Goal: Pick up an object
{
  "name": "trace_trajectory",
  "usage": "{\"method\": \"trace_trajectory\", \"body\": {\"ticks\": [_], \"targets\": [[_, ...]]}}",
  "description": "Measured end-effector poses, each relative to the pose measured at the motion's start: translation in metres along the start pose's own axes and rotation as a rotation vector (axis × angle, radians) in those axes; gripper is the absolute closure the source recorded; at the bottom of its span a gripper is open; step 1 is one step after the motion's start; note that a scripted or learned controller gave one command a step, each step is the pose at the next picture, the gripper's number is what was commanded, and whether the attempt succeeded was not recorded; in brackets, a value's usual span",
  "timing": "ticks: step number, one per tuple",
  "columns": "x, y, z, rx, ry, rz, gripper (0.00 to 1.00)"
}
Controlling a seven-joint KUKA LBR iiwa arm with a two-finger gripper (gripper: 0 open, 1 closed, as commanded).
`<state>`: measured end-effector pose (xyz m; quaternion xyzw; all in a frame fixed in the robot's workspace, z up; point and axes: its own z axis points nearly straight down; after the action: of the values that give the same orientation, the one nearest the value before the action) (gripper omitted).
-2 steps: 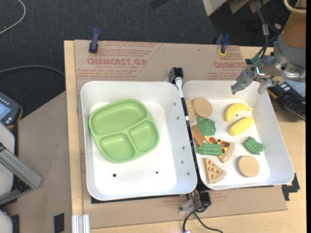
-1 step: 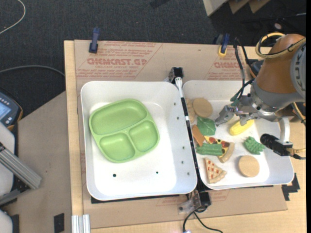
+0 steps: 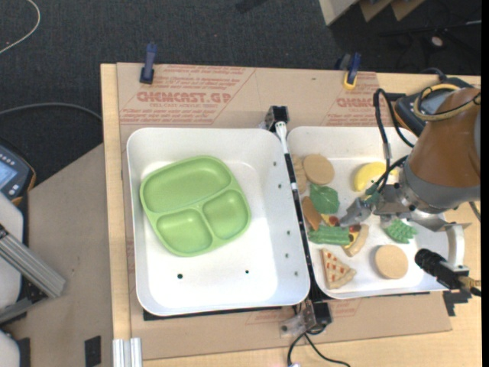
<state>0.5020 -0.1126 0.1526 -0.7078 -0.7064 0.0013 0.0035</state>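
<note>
Reaching in from the right, the gripper [image 3: 359,211] hung low over the right bin [image 3: 344,138], its tip at the middle of a cluster of toy food. We could not tell its state; the tip was small, dark and blurred against the clutter.

Taking the gripper as our landmark: a green leafy piece [image 3: 324,199] lay just to its left, a flat green piece [image 3: 328,235] just below it, a pizza slice [image 3: 336,268] further below, a round tan cookie [image 3: 318,169] up and to the left, a yellow lemon [image 3: 368,176] just above, a second tan round [image 3: 391,261] down and to the right.

We judged the crowding risky: closing there could catch two pieces or nudge one aside and come up bare.

The arm [image 3: 447,159] hid part of the bin. Well to the left, a green divided plate [image 3: 195,203] sat in the left bin [image 3: 153,266].
</note>
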Motion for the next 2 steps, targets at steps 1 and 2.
{"method": "trace_trajectory", "body": {"ticks": [1, 2], "targets": [[0.016, -0.013, 0.064, -0.016, -0.008, 0.002, 0.0], [0.015, -0.011, 0.052, -0.023, -0.009, 0.003, 1.0]]}}
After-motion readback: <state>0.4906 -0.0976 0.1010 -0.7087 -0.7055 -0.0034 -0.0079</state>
